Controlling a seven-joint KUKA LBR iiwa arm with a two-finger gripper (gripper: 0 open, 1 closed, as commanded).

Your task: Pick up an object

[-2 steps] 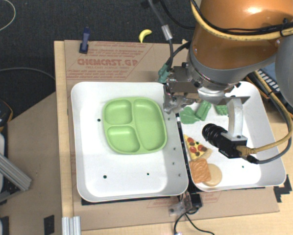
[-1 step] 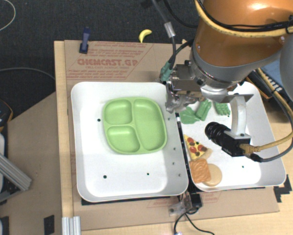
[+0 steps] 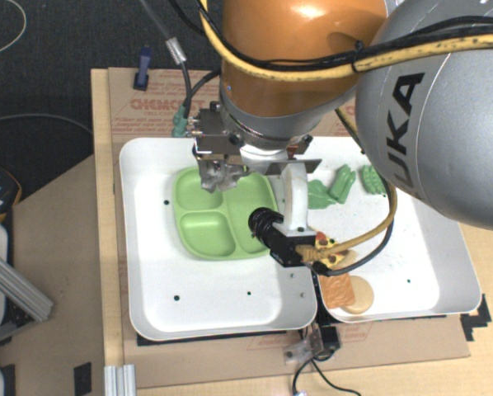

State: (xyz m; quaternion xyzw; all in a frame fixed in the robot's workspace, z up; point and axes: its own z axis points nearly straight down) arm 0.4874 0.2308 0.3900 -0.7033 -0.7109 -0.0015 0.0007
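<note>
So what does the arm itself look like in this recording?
The arm is glossy grey with black KUKA lettering and a broad orange band above the wrist. Black and yellow cables loop around it. The gripper is bare grey metal, with a white bracket and black fitting beside it.

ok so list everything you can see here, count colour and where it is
bins: two, white, side by side on the bench
divided tray: one, light green, in the left-hand bin, under the end effector
green pieces: several, green, far side of the right-hand bin, partly behind the arm
tan pieces: a round beige one and an orange-tan one touching it, near edge of the right-hand bin
cardboard sheet: one, brown with red print, under the bins
blue clip: one, at the cardboard's far left edge
arm: one, grey with an orange band, reaching in from the right
end effector: one, metal, over the tray's far compartment
</note>
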